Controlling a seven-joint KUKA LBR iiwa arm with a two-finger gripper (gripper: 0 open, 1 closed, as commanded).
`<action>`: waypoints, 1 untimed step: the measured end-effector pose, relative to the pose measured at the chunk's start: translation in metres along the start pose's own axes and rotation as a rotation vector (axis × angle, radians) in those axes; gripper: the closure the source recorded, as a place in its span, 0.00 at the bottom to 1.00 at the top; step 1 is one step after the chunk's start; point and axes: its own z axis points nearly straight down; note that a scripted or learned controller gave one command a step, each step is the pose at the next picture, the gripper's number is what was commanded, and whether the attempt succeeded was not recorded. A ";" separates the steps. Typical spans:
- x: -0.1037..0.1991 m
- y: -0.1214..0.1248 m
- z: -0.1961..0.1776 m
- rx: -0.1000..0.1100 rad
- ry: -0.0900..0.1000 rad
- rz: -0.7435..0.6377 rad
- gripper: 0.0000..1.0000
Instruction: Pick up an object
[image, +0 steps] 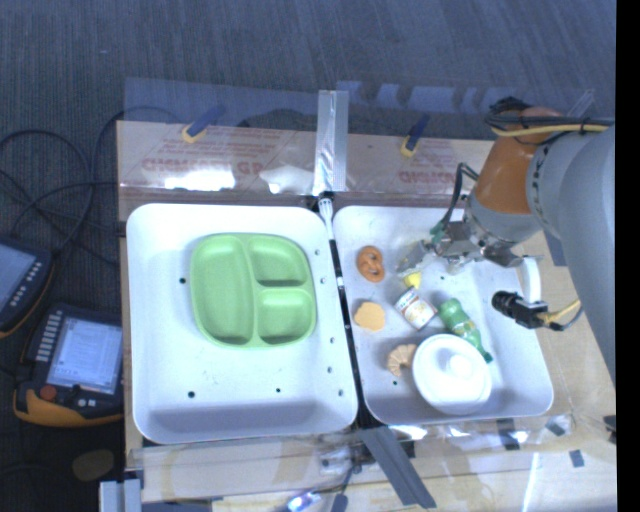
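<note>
Bench view, arm over the right bin.

Nearest me I see a white bowl (452, 372) at lower right in the right bin (520, 385); beyond it a green bottle (461, 322), then the gripper (448, 250), grip unreadable. Left bin (160, 400) holds a green tray (252, 288); dark carpet (250, 40) lies beyond.
</note>
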 end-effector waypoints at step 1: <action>0.001 0.001 -0.010 -0.001 0.002 0.000 1.00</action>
